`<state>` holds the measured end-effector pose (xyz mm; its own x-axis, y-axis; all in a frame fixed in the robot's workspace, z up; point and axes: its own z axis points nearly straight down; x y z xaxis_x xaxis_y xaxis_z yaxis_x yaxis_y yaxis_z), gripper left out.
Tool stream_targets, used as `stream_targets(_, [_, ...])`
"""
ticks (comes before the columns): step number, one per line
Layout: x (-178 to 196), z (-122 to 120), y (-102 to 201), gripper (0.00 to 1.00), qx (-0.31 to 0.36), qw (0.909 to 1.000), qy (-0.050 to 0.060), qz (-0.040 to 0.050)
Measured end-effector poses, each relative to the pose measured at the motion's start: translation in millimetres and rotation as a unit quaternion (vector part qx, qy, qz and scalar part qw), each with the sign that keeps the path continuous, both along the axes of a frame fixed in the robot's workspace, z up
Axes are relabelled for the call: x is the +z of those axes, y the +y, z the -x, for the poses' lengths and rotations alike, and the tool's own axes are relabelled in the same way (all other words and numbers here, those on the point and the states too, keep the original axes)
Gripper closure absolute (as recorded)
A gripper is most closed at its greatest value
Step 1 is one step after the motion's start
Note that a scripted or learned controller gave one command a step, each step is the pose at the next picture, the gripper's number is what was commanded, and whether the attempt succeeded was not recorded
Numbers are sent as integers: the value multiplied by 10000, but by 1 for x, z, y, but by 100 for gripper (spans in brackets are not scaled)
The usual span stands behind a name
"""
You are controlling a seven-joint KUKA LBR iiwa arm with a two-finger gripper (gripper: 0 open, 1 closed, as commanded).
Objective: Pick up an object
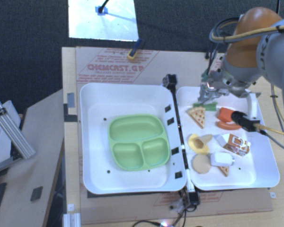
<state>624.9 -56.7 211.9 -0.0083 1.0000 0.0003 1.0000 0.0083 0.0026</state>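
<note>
The right bin [265, 174] holds several toy foods. A pizza slice [197, 116] lies near its left wall, with a small green piece [207, 107] just behind it. A red-orange piece [225, 113] and a sausage [228, 125] lie to the right. Nearer the front sit a yellow piece [197, 144], a round tan cookie [201, 164], a white block [222, 159] and a brown-and-white packet [237, 144]. My gripper [208, 95] hangs low at the back of this bin, right above the green piece.
The left bin [92, 126] carries a green divided plate [138, 141]. A black-clipped divider [176, 126] separates the two bins. The arm's grey and orange body [251, 37] reaches in over the back right corner. A small orange wedge [224, 171] lies near the front.
</note>
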Motion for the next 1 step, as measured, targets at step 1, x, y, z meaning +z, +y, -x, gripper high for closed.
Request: stream_targets(1, [16,-10,53,100,3,10000,-3,-5])
